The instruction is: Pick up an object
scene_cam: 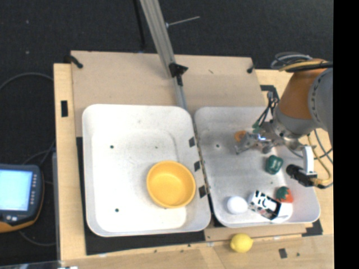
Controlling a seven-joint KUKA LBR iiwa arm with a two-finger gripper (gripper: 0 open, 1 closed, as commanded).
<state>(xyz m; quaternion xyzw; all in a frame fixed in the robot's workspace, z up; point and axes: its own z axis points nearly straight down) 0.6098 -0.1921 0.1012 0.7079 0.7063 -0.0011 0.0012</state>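
My gripper (pixel 245 143) is low over the upper middle of the right bin (pixel 224 122), with the arm reaching in from the right. A small orange thing (pixel 240 134) lies right at its tip, and I cannot tell whether they touch. A dark green object (pixel 273 164) lies just right of and below the gripper. Along the bin's front are a white ball (pixel 236 204), a black-and-white object (pixel 265 204) and a small red-and-green object (pixel 285 194).
A yellow bowl (pixel 171 184) sits at the front right of the left bin (pixel 112 133). A yellow lemon-like ball (pixel 241 242) rests on the bench in front of the right bin. A metal pole (pixel 160 29) rises behind the bins.
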